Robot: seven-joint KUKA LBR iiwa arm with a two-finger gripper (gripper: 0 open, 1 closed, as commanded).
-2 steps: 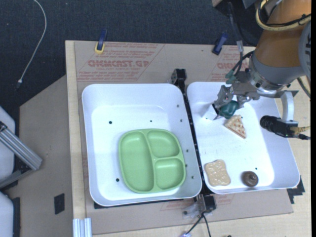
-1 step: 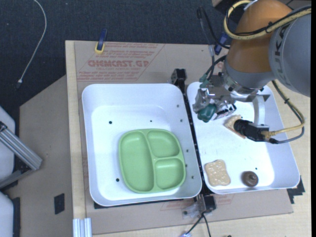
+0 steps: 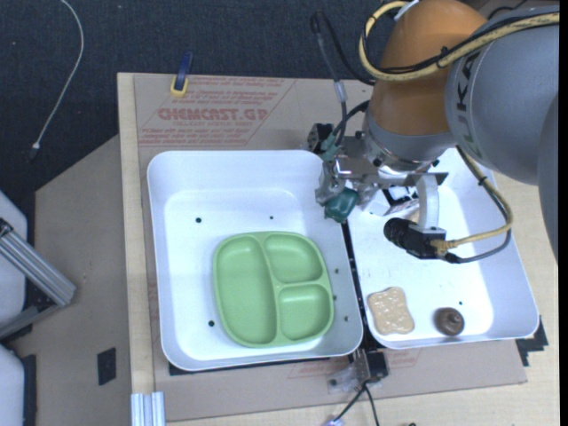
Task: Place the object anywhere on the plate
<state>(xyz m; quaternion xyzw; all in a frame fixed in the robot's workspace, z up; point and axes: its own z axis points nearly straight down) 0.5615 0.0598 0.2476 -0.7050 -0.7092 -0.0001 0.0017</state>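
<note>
Now, left to right across the bench:

Left bin (image 3: pixel 169 238): a shallow white tray on a cardboard sheet (image 3: pixel 222 105), which carries red printed lettering and a small yellow-and-blue clip (image 3: pixel 181 76) at its far edge.

Plate (image 3: pixel 271 288): pale green, with three compartments (one long one on the left, two smaller ones on the right); it lies flat in the near half of the left bin, slightly turned.

Task object (image 3: pixel 339 206): a small teal-green thing, at the far right corner of the left bin, right over the line where the two bins meet; it sits well apart from the plate, on the plate's far right. It lies at the gripper's tip, but whether it is actually clasped there is hard to make out.

Gripper (image 3: pixel 341 193): hangs below the arm's orange band (image 3: pixel 422 56), over the seam between the bins. Whether it is spread or closed, I cannot tell (the mechanism is too cluttered by cables).

Right bin (image 3: pixel 497 282): white, just beside the left one.

Beige piece (image 3: pixel 390 311): flat, bumpy, near the near-left corner of the right bin.

Brown round item (image 3: pixel 450 320): small, just right of the beige piece, by the near wall.
</note>
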